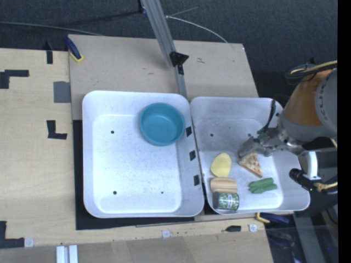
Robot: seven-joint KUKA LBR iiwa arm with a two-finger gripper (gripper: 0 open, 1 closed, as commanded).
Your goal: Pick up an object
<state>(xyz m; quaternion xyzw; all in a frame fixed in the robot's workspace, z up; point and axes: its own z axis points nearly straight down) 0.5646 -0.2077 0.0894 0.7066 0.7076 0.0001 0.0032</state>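
Pizza slice (252, 164) lies pointing lower right, beside end effector (248, 147).

- A grey arm (323, 106) is seen, rounded in form.
- An orange band (301, 103) is worn above the wrist.
- A dark, metallic gripper (251, 148) is fitted.
- Thin yellow and black cables (307, 68) are seen at the arm.

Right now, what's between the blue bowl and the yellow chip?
In the camera view, the bins' adjoining rims lie between the blue bowl and the yellow chip.
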